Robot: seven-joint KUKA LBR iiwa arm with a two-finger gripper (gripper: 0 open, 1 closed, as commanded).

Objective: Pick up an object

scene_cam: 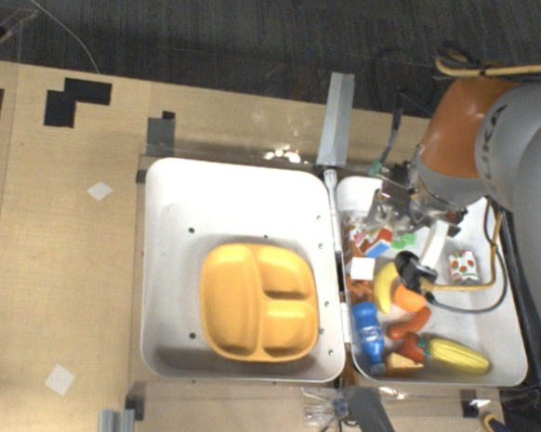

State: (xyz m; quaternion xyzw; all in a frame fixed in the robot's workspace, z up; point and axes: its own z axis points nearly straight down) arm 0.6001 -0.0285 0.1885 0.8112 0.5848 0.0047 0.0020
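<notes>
The right bin (511,360) holds a heap of small toys. Among them are a yellow banana (383,286), a corn cob (456,355), a blue bottle (368,329), an orange-red piece (410,321), a white block (362,269) and a small green piece (404,240). My gripper (391,213) hangs low over the far left part of this bin, just above red and white packets (367,237). The orange-banded wrist (454,132) hides the bin's far right corner. I see nothing clearly held.
In the left bin (178,203) a yellow divided plate (260,301) lies toward the near right. A white card with red marks (463,265) sits at the right bin's right side. A grey post (336,122) stands behind the wall between the bins. A black cable (488,293) loops over the right bin.
</notes>
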